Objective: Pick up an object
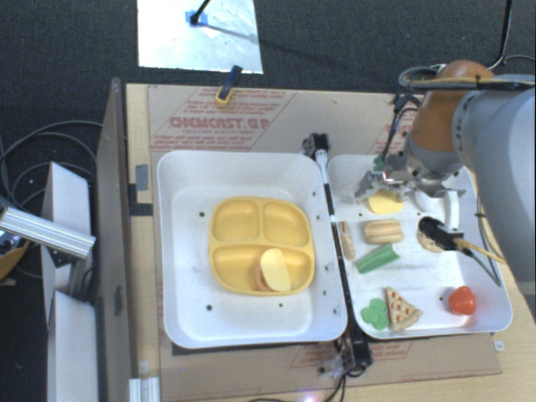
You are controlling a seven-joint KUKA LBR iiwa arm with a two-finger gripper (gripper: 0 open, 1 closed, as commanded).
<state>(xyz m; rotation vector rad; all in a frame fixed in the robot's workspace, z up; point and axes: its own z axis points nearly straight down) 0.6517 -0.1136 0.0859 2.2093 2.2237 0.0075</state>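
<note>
Reach-and-descend step: the gripper (387, 182) hangs low over the far left part of the right bin (490, 321), right above a pale yellow food piece (384, 203) that looks like the target. How far the claw is open can't be told from this angle, and nothing is visibly held. Next it likely needs to straddle that piece and close. The arm (477, 132) reaches in from the bin's far right corner, wrist bent down toward the bin floor.
</note>
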